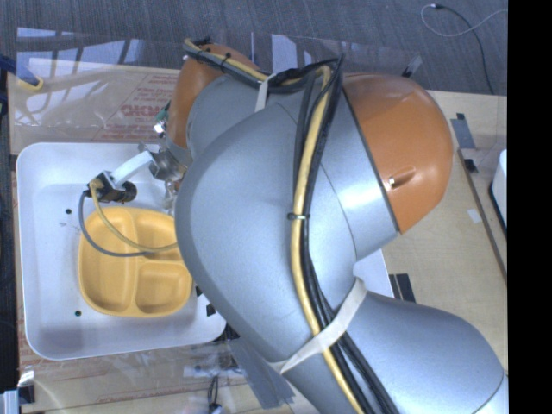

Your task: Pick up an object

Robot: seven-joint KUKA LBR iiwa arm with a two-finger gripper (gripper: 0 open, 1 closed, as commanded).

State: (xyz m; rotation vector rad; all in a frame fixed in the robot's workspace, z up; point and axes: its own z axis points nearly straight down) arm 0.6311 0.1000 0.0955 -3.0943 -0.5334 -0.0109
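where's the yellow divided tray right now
The yellow divided tray lies in the left white bin, toward its near side, just left of the grey arm, with a looping cable hanging over its far edge.

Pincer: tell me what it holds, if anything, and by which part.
Cannot be told. The arm hides the pincer over the left bin; the yellow divided tray lies flat in that bin, with no grip on it visible.

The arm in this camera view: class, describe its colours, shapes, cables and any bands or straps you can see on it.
The arm is built of large, rounded grey shells. A glossy orange band wraps one joint, and a second orange part sits further out towards the wrist. A bundle of black and yellow cables runs along its length, tied down by a pale strap. A thin loop of cable hangs near its end.
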